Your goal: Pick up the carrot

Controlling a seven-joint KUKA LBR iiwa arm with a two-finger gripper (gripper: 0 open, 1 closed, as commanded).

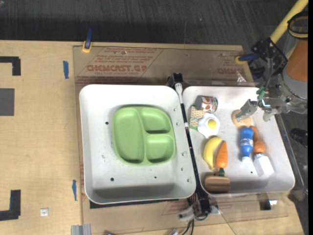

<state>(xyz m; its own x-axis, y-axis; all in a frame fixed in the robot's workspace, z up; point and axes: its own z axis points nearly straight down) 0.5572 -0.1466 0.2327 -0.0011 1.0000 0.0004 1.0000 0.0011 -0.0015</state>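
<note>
The carrot (222, 153) is orange with a green stem end. It lies in the right bin (283, 180) near the front, pressed against the right side of a yellow banana (211, 151). My gripper (258, 110) hovers over the back right part of that bin, well behind and to the right of the carrot. Its fingers stand apart and open, with nothing between them. A tan bread-like piece (241, 116) lies just left of the gripper.
The right bin also holds a fried egg (211, 125), a can (207, 103), a blue bottle (246, 142), an orange and white bottle (261, 156) and a brown block (217, 182). The left bin (93, 146) holds a green divided plate (144, 133).
</note>
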